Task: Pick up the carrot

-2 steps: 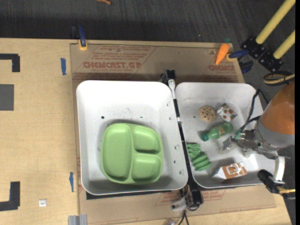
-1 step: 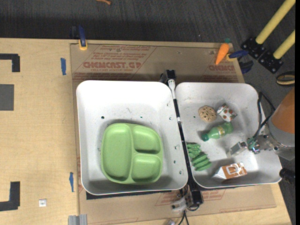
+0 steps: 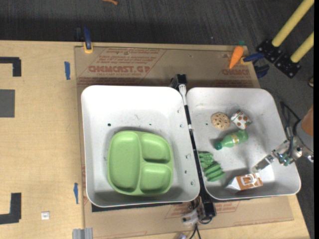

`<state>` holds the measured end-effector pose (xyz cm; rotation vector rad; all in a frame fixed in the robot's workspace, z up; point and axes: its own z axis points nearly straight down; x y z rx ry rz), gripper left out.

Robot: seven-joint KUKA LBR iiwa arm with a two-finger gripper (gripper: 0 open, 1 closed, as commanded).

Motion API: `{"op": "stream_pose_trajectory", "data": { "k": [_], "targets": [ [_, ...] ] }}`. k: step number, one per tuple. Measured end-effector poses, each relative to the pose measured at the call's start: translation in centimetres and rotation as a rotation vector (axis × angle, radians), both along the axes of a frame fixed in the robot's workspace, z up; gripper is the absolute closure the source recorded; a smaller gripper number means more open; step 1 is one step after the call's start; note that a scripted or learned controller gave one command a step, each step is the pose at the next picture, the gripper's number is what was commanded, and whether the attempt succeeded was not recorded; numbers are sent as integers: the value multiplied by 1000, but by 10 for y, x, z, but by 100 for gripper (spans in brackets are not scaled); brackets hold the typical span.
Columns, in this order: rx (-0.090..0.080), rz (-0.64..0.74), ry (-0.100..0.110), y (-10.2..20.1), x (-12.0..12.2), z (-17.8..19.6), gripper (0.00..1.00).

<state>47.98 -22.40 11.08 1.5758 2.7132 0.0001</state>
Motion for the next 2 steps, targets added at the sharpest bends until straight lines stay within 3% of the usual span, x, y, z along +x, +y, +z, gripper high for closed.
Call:
{"op": "stream_pose_trajectory", "data": {
  "k": [1,2],
  "targets": [
    [3,-443,4,44,0,4,0],
    [7,51,-1,3,3,-22,0]
  ]
}}
